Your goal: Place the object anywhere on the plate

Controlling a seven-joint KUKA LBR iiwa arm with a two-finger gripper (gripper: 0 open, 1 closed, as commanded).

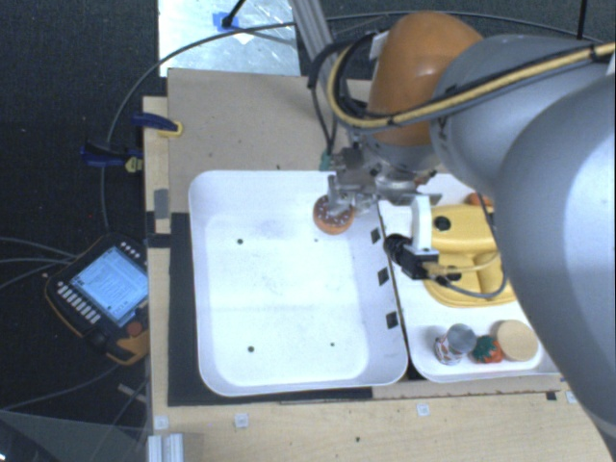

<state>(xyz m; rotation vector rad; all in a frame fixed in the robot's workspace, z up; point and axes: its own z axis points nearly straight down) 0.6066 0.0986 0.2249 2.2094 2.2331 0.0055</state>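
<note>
The bench [260,123] bears two white bins, the left bin [279,296] beside the right bin [423,354], which seems partly hidden.

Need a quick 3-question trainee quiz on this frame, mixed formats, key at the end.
1. True or false: the gripper is over the left bin.
2. Multiple choice: the yellow plate lies in A) the left bin, B) the right bin, C) on the bare bench.
3. Fill in: the small items in the right bin cluster along its ____ edge in the camera view.

Key
1. True. It sits near the left bin's upper right corner, with a small round brownish object at its tip; whether that object is gripped cannot be told.
2. B.
3. Lower, just below the plate.
</note>
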